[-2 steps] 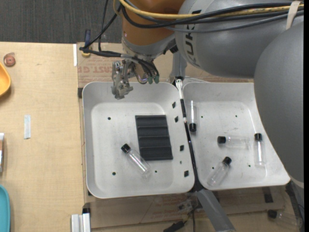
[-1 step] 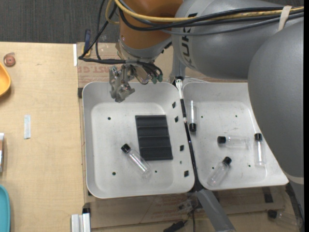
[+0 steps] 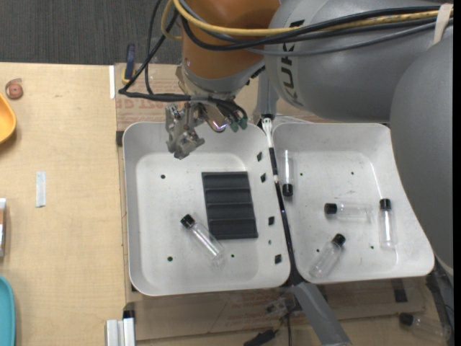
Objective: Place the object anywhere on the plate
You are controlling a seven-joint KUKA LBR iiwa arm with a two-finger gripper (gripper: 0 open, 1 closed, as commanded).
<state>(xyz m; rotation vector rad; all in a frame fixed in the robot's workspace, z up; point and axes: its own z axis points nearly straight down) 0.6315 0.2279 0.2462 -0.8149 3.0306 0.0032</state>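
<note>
Lying at a slant near the front of the left bin (image 3: pixel 144 265), the clear plastic vial (image 3: pixel 201 236) with a black cap rests just left of the ribbed black rectangular plate (image 3: pixel 229 205), touching neither plate nor gripper. Farther back, the metal gripper (image 3: pixel 181 139) hangs over the bin's rear, well apart from the vial, its finger state unclear.

A shallow white plastic right bin (image 3: pixel 324 157) holds four clear black-capped tubes: first tube (image 3: pixel 287 170) along its left wall, second tube (image 3: pixel 347 209) across its middle, third tube (image 3: pixel 387 225) beside its right wall, fourth tube (image 3: pixel 325 258) slanted near its front. Far left of that bin, a small pink disc (image 3: pixel 13 89) lies on the pale wooden bench (image 3: pixel 72 251).
</note>
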